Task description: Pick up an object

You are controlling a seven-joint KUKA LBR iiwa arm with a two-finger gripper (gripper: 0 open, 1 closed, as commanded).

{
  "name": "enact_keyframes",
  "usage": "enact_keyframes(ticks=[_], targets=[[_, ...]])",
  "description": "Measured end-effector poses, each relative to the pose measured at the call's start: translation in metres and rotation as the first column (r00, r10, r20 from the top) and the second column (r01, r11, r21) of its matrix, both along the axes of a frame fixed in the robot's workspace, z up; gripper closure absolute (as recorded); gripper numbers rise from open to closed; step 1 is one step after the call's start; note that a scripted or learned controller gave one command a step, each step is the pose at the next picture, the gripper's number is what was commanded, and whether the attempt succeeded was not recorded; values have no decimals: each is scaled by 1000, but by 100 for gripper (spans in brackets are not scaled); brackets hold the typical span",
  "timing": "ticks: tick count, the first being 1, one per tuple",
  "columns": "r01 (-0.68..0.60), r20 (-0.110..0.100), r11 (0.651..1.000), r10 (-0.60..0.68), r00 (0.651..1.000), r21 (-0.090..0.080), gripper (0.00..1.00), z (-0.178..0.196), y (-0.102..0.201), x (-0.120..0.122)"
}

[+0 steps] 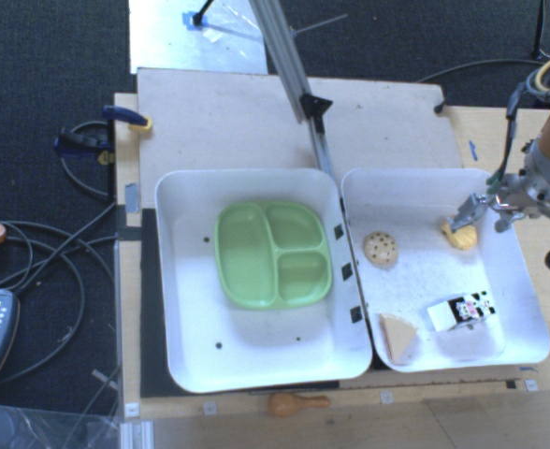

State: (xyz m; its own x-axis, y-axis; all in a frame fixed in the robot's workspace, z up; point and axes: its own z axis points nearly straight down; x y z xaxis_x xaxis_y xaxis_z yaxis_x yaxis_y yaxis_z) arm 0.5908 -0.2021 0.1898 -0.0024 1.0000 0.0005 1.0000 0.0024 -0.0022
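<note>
From my remote seat, I see the claw (pixel 466 217) low over the right bin (pixel 528 288), its tip at the yellow piece (pixel 462 238) by the bin's far right wall; I cannot tell whether it grips or is released (the tip is too small to read). Left of the claw lies a cookie (pixel 381 248). Nearer the camera from the claw sit a black-and-white box (pixel 462 311) and a tan wedge (pixel 398 336). Well left, in the left bin (pixel 186 344), rests a green tray (pixel 273 254). A tan item (pixel 297 403) lies on the table (pixel 219 110) by the bins' near edge.
</note>
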Motion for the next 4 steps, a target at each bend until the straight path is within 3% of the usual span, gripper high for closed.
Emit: enact_keyframes(ticks=[1,2,4], targets=[[1,0,1000,-1,1000,0,0,-42,2,2],[0,7,1000,0,1000,-2,100,-28,1,4],[-5,10,1000,5,1000,-3,100,67,5,16]])
